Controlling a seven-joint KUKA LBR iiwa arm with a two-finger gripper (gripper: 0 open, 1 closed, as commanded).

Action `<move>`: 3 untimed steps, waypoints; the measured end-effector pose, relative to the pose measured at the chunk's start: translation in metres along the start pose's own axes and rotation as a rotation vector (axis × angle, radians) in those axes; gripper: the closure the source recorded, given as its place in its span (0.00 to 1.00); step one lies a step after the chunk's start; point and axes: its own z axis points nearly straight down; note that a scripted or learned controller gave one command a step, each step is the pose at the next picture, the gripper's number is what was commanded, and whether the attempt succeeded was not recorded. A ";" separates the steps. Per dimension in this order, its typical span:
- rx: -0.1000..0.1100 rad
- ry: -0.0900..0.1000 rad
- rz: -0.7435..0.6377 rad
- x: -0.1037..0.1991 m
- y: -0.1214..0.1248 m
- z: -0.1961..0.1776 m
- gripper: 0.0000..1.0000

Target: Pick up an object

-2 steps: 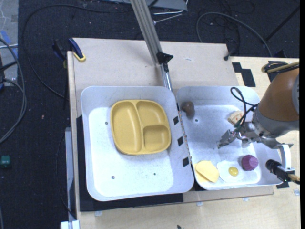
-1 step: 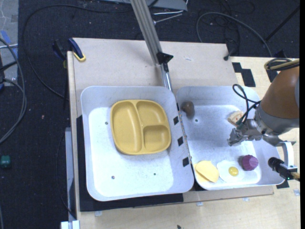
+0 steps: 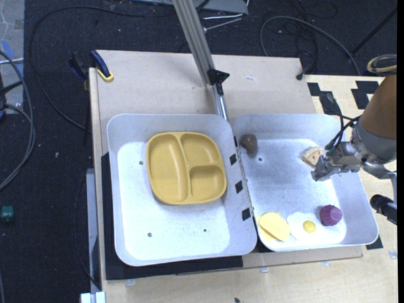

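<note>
Right bin [image 3: 353, 235]: fingers [image 3: 320, 171] beside tan piece [image 3: 310, 156], state unclear; purple object [image 3: 330, 215], fried egg [image 3: 304, 225] near.

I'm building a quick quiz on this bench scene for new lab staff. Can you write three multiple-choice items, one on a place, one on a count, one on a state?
1. Where does the yellow divided plate lie?
A. In the left bin
B. In the right bin
C. On the bare bench

2. How many compartments does the plate have?
A. Two
B. Three
C. Five

3. How does the purple object stand to the gripper?
A. Lifted in the air
B. Lying on the bin floor, apart from it
C. Resting on the plate

Answers:
1. A, the plate sits on the floor of the left bin.
2. B, its ridges mark off one long section and two smaller ones.
3. B, it lies near the front edge of the right bin, beside the fried egg toy, with the gripper farther back.
</note>
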 end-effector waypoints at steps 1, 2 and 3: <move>0.000 0.000 0.000 0.000 0.004 -0.043 1.00; -0.001 -0.001 -0.001 0.000 0.005 -0.096 1.00; 0.003 0.002 -0.004 0.046 0.018 -0.096 1.00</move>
